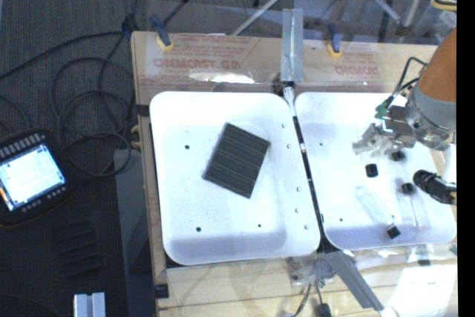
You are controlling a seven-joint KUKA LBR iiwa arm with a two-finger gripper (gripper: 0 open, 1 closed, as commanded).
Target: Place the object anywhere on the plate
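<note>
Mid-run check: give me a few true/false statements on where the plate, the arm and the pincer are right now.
1. The dark ridged plate lies in the left bin. True.
2. The plate lies square to the bin walls. False: it lies turned at an angle.
3. The pincer is over the right bin. True.
4. The pincer is directly above the plate. False: it is in the other bin, apart from the plate.
5. The arm reaches in from the view's left. False: it enters from the right.
</note>
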